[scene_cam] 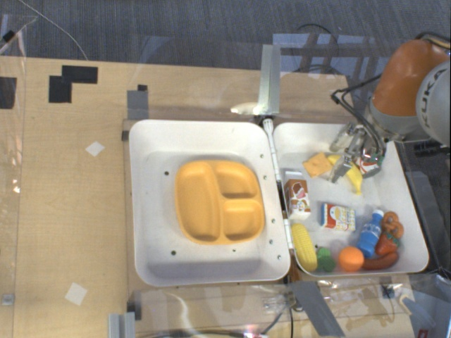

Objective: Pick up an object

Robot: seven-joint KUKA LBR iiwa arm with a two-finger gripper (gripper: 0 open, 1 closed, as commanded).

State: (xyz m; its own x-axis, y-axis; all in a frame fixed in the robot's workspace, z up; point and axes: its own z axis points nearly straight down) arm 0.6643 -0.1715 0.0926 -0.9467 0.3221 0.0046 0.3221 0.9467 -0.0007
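Hovering low over right bin, pincer spread narrowly, gripping nothing.
Just right of fingertips: yellow banana, long axis running near-to-far, partly hidden under wrist.

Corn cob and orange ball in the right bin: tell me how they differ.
The corn cob is yellow and elongated; the orange ball is orange and round. The corn cob lies against the bin's left wall, the orange ball nearer the front wall's middle, beside a blue bottle. Both are toy foods lying in the right bin.
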